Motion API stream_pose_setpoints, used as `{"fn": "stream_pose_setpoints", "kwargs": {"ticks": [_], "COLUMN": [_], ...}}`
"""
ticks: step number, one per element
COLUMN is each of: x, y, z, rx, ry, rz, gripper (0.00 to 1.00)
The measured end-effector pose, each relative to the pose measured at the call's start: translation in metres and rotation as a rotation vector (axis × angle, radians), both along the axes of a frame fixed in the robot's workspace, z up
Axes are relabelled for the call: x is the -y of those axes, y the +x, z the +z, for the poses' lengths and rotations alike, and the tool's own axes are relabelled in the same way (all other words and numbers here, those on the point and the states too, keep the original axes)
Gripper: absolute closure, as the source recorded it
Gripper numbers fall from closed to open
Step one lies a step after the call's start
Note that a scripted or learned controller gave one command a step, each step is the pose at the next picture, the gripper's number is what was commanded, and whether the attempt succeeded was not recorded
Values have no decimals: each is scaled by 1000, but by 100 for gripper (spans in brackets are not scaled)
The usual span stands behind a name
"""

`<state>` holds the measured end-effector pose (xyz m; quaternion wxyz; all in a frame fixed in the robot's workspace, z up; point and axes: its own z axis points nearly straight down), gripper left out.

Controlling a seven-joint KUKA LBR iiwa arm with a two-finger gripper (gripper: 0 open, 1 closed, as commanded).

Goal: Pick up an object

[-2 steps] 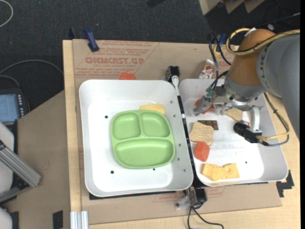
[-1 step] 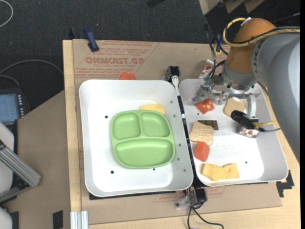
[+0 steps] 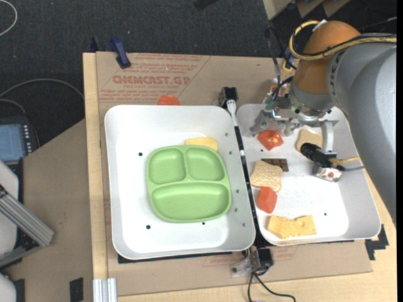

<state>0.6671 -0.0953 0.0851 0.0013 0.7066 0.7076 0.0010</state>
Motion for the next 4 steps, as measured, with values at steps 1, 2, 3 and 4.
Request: {"fn": "stream_pose_setpoints", "kwargs": {"ticks": [1, 2, 3, 4], "x": [0, 0, 5, -1], "y": [1, 0, -6, 0], "z": [11, 10, -1, 0], "rx": [3, 2, -6, -1], "ry": [-1, -2, 0, 0], "rz": [0, 1, -1, 0], "gripper": [100, 0, 0, 0]}}
